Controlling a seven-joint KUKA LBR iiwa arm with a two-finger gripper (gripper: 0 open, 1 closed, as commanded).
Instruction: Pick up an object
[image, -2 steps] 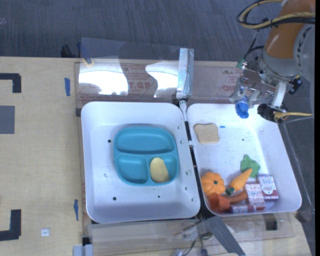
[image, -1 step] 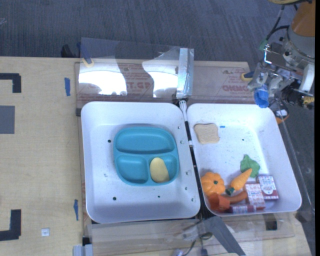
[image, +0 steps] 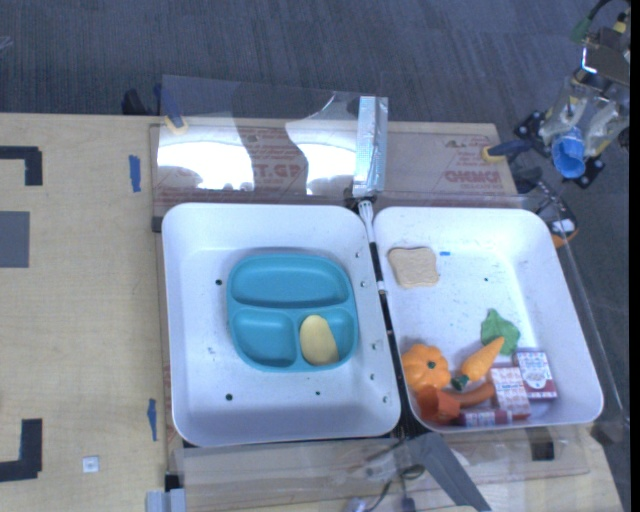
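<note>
While nothing here lets me tell whether the claw is released or clenched, the things it might pick up lie plainly in the two bins. A smooth, pale yellow oval piece (image: 318, 340), like a plastic lemon or potato, sits in the lower right compartment of a glossy teal divided plate (image: 285, 285) with rounded corners, one long section above and two smaller ones below. That plate rests in the middle of the left shallow white bin (image: 190, 300), whose floor is speckled with a few dark dots. In the right shallow white bin (image: 500, 260) a flat tan slice of toy bread (image: 413, 266) lies alone near the upper left corner, well apart from a cluster at the lower edge: a ribbed orange pumpkin (image: 425, 368), a tapered orange carrot (image: 480, 362) tilted beside it, a crinkled green leafy piece (image: 498, 328) just above the carrot's tip, a dull red piece (image: 445, 405) under the pumpkin, and two small red-and-white printed cartons (image: 525, 380) touching each other at the right. Both bins sit side by side on a light wooden surface (image: 80, 300) marked with black corner shapes and bits of blue tape (image: 134, 172). Behind them stands a clear, reflective plastic sheet (image: 260, 140) edged with silver tape (image: 368, 140).
</note>
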